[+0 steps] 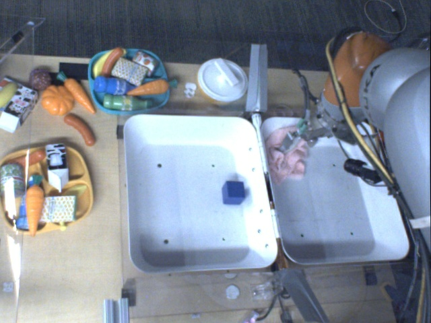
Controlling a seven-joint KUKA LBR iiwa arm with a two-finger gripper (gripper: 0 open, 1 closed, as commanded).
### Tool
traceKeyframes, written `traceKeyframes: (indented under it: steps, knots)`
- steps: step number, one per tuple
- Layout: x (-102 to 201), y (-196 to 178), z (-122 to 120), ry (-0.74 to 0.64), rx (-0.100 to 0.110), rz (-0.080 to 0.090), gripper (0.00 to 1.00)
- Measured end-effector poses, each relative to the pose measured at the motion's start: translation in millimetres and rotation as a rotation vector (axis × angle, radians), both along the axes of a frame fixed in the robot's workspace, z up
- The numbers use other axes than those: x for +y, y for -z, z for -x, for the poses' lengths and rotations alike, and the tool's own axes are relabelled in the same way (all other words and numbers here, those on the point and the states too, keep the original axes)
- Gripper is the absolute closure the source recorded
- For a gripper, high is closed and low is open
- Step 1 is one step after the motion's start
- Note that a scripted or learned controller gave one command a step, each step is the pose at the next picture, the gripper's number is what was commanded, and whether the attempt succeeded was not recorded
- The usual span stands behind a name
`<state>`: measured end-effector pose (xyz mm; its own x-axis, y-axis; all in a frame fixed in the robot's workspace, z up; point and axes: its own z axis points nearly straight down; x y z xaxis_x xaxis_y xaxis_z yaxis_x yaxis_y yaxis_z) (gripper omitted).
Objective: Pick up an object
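A small blue cube (pixel 234 192) lies in the left white bin (pixel 155 247), right of its middle. A soft pink object (pixel 285 159) rests in the far left corner of the right white bin (pixel 350 247). My gripper (pixel 297 138) reaches in from the right and sits low over the pink object's upper part, touching or nearly touching it. The arm's grey body and orange band (pixel 357 56) fill the upper right.
Left of the bins are a yellow tray (pixel 83 180) and a blue bowl (pixel 108 106) of toy food, with loose toy carrots and a pumpkin (pixel 56 100). A white lidded container (pixel 223 79) stands behind the left bin. Cables (pixel 367 170) hang over the right bin.
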<state>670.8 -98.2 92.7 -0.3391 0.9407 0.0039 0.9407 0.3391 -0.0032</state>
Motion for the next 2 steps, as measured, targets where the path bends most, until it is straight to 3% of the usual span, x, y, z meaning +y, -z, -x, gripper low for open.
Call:
traceKeyframes:
  steps: [1, 2]
  knots:
    - [0, -10, -3, -0.005, -0.012, 0.004, 1.00]
    - [41, -91, 1, 0.074, -0.007, 0.003, 1.00]
